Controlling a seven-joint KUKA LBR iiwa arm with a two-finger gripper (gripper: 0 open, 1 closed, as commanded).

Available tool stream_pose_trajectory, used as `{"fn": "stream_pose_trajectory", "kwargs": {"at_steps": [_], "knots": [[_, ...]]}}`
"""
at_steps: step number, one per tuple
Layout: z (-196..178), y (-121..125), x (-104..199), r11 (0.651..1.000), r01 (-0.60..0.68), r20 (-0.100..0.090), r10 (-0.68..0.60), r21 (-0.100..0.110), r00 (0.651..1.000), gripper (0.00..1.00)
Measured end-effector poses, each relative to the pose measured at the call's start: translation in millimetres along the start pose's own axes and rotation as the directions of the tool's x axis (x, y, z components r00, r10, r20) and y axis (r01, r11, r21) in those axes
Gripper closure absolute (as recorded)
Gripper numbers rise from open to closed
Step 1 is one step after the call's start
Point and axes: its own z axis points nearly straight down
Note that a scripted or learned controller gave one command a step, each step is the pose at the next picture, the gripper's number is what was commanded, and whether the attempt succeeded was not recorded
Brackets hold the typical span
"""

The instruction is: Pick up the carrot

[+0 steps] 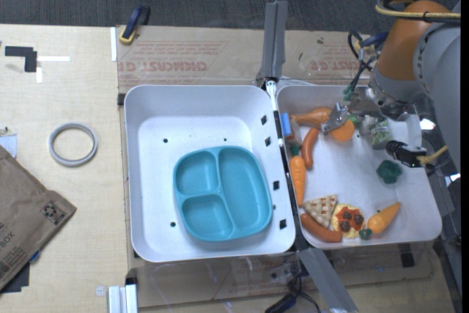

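Your claw [341, 116] hovers at the right bin's far end, grip impossible to tell, and the carrot [297, 180] lies nearer-left of it, long axis along the divider.

1. The arm [429, 48] is showing a grey shell at the frame's right edge.
2. An orange band [401, 48] is wrapping its wrist section.
3. Yellow and black cables [399, 5] are looping over the top.

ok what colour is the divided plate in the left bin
Light blue, a turquoise shade. The plate shows plainly in the camera view, lying in the left bin.
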Motion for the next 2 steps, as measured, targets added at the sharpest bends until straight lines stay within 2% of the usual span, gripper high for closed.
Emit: {"fn": "stream_pose_trajectory", "kwargs": {"at_steps": [1,2], "knots": [[-11.0,4.6,-1.6,1.000,0.001,0.008,-0.001,-0.022,1.000,1.00],[-102.8,6.9,88.3,0.996,-0.090,0.004,0.090,-0.027,0.996,1.00]]}}
